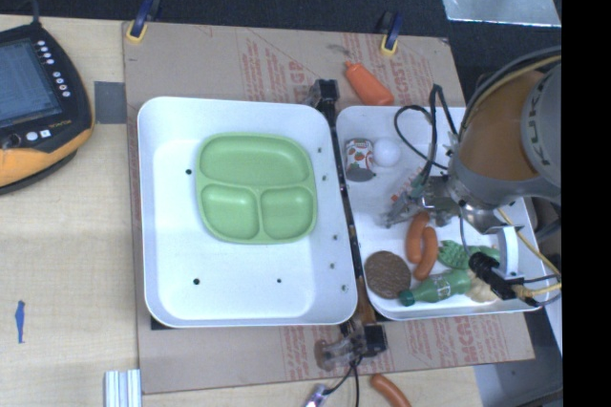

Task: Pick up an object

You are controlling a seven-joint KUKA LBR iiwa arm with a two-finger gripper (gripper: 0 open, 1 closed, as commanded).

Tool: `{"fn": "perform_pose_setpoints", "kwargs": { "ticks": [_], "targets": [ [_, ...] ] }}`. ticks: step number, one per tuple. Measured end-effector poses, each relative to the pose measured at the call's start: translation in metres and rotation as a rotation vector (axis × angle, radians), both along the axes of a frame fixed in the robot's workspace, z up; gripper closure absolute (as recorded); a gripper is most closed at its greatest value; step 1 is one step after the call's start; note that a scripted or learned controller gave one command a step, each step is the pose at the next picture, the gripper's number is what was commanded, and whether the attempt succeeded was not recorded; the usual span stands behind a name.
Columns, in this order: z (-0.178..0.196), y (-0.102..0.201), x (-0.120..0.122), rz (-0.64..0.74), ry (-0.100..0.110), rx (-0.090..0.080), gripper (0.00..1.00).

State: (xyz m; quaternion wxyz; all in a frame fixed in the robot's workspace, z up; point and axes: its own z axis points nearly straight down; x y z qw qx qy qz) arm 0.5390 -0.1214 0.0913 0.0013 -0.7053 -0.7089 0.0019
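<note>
Left bin: holds a green divided plate, lying flat near its middle
Right bin: holds a sausage, brown disc, green bottle, white ball and small printed cup
Gripper: low over the right bin, just above the sausage; finger state cannot be told
Bench: an orange carrot lies beyond the right bin; a teach pendant sits far left

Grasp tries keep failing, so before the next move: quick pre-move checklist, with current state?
1. Gripper over right bin: ok.
2. Object between fingers: cannot tell.
3. Finger opening: cannot tell.
4. Sausage close below gripper, uncovered: ok.
5. Clutter near target: not ok; cookie, green bottle and cables crowd it.
6. Green tray alone in left bin, free drop zone: ok.
</note>
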Motion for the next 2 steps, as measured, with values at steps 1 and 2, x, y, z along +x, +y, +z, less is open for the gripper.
{"fn": "perform_pose_setpoints", "kwargs": {
  "ticks": [1, 2],
  "targets": [
    [0.01, -0.001, 0.0, 0.004, 0.001, -0.002, 1.0],
    [0.101, 0.074, 0.034, -0.001, -0.003, 0.002, 1.0]
  ]
}}
